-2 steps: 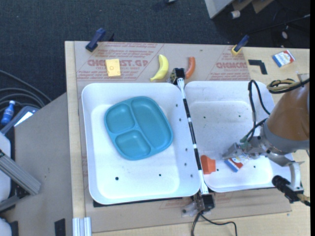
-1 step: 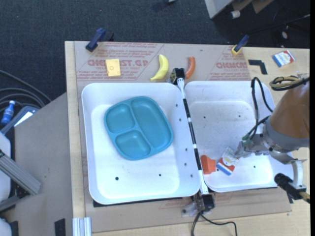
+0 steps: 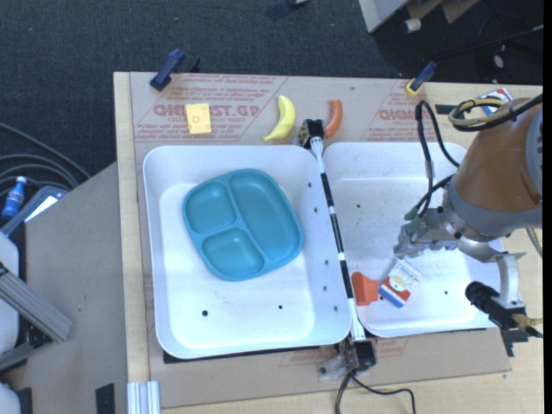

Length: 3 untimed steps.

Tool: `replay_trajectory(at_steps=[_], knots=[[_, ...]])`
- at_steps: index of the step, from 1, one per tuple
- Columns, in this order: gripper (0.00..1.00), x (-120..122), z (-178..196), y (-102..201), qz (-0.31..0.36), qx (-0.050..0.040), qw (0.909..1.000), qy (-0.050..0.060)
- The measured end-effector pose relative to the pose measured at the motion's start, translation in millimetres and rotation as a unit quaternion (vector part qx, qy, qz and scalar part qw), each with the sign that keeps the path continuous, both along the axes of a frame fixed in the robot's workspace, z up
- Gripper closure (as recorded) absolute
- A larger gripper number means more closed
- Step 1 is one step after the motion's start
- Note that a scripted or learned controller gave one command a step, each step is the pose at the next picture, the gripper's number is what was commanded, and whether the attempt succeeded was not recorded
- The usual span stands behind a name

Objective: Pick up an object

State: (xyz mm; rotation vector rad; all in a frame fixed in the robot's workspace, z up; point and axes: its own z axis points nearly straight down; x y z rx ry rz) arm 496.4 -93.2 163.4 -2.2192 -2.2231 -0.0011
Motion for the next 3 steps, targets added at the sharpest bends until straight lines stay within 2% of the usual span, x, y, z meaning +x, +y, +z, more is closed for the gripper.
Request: replay_trajectory(at_steps=[1, 2, 3], knots=[[0.00, 0, 0, -1, -0.001, -0.0003, 1.0000, 0.000], [0.00, -15, -76, -16, -0.001, -0.0019, 1.0000, -0.005], [1.00, -13, -65, -16, -0.001, -0.0020, 1.0000, -0.006]])
